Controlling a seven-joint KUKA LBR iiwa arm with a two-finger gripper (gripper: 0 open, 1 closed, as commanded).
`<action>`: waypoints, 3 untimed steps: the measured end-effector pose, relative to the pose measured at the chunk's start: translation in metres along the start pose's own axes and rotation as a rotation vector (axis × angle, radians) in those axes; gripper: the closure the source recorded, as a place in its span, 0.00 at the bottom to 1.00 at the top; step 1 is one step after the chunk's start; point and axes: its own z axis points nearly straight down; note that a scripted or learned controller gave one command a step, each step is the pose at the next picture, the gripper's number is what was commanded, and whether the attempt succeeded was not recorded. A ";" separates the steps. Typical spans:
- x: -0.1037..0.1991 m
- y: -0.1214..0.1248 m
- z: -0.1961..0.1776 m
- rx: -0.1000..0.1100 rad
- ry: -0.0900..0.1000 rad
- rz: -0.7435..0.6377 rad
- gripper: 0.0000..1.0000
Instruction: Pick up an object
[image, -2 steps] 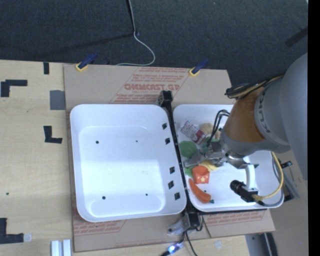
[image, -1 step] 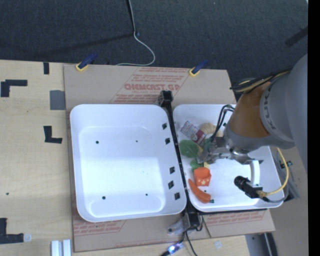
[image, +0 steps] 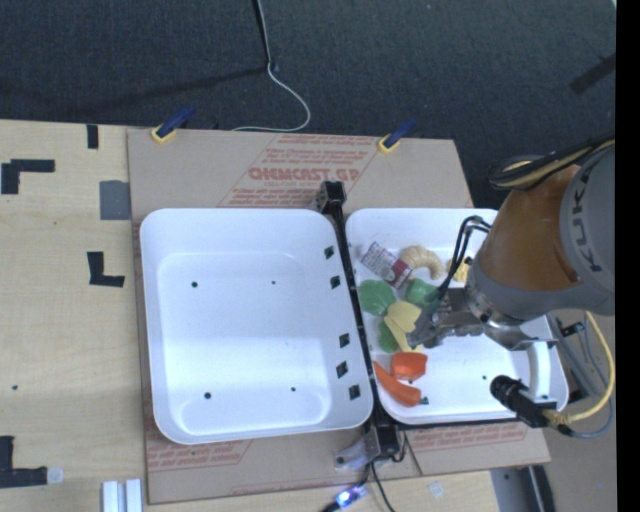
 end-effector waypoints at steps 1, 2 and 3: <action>0.162 0.019 0.004 -0.003 0.001 -0.014 1.00; 0.209 0.108 -0.086 -0.014 -0.001 -0.005 1.00; 0.245 0.162 0.018 0.001 -0.004 -0.003 1.00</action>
